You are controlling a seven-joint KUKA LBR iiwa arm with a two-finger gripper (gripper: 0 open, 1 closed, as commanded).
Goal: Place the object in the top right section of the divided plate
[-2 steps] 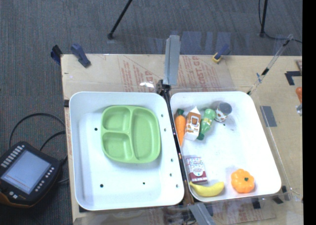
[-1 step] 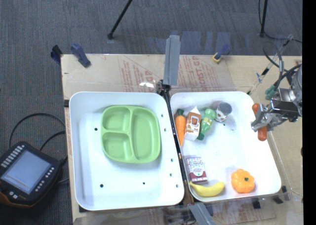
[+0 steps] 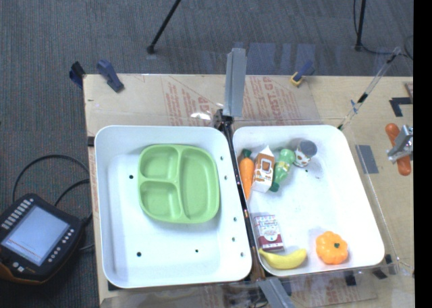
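The green divided plate (image 3: 179, 183) lies in the left white bin (image 3: 115, 232), with two small sections on its left side and one long section on its right. Nothing lies on it. A grey and orange part of my arm (image 3: 399, 143) shows at the right edge of the view, outside the right bin (image 3: 344, 198) and level with its top half. The right bin holds a carrot (image 3: 246, 173), a small carton (image 3: 263, 170), a green bottle (image 3: 282, 168), a grey can (image 3: 305, 152), a red box (image 3: 268, 230), a banana (image 3: 283, 258) and an orange pepper (image 3: 331, 247).
A grey upright post (image 3: 235, 84) stands behind the seam between the bins. Blue clamps (image 3: 109, 75) grip the bench's back left edge. A tablet pendant (image 3: 37, 236) lies on the floor at the left. Tripod legs (image 3: 172, 9) cross the carpet behind.
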